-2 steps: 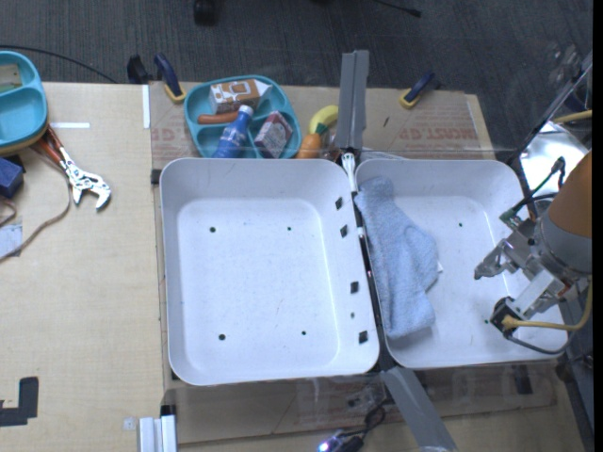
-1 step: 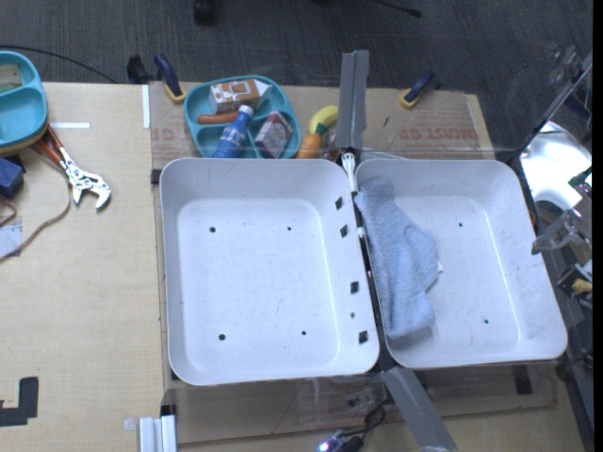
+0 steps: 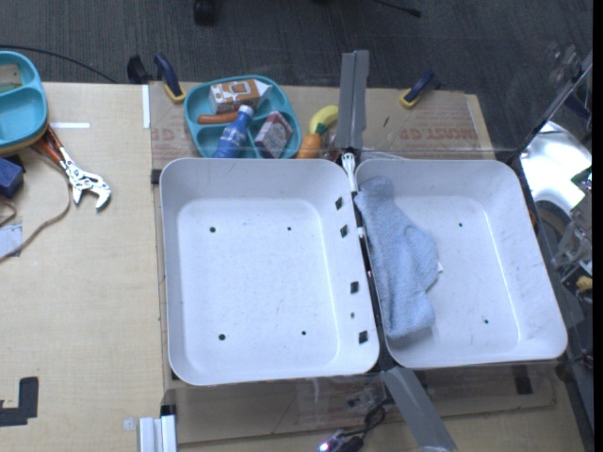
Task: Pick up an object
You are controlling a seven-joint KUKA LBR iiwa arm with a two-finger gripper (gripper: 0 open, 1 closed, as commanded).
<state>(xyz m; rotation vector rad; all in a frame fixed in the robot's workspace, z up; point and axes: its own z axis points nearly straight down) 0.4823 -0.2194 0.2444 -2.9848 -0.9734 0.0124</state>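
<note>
Right now the one loose thing in the 2 bins is a pale blue-grey cloth (image 3: 400, 266), lying crumpled in the right bin (image 3: 499, 342). It hugs that bin's 9 o'clock wall and runs as a long strip from near the 11 o'clock corner down toward 7 o'clock, with its bulkier folds in the lower half. The left bin (image 3: 254, 356) sits just beside the right one, and their rims meet along the middle seam. Beyond the bins, at 12 o'clock on the counter (image 3: 75, 299), a teal tray (image 3: 196, 121) holds a blue bottle (image 3: 233, 132), a small printed box (image 3: 236, 92) and a dark packet (image 3: 271, 136). A yellow banana (image 3: 323, 118) and a small orange piece (image 3: 310, 146) lie just at the tray's 3 o'clock side. A grey upright post (image 3: 353, 97) rises behind the seam between the bins. At 9 o'clock, well apart from the bins, a silver wrench (image 3: 85, 185) rests on the wood below part of a teal dish (image 3: 19, 102). At the frame's 3 o'clock edge a shiny grey section of the arm (image 3: 558, 172) shows, with darker hardware below it that appears to be the end effector (image 3: 575, 248). It is blurred and cut off by the edge, so I cannot tell whether it is wide or narrow. It sits outside the right bin's 3 o'clock rim, well apart from the cloth.
</note>
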